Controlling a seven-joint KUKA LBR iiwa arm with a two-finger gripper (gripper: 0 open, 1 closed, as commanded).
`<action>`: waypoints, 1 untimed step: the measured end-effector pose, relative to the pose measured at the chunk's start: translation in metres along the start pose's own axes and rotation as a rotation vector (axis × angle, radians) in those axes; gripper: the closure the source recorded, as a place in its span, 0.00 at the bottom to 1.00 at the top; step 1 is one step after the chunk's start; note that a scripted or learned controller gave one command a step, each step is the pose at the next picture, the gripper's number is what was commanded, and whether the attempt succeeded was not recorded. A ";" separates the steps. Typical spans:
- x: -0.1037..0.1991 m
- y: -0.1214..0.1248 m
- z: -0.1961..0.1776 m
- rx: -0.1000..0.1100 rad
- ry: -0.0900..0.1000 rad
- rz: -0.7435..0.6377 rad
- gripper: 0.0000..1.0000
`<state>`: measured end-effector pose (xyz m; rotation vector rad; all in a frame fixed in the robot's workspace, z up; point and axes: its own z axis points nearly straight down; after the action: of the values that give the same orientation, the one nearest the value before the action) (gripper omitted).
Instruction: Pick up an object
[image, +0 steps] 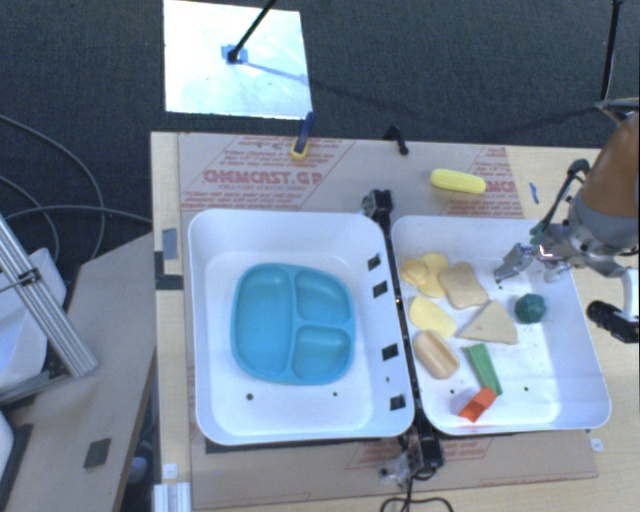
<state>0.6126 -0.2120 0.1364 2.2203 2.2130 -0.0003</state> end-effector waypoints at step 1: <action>0.078 -0.031 0.054 0.008 0.009 -0.011 0.00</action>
<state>0.5823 -0.1342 0.0816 2.2166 2.2335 0.0007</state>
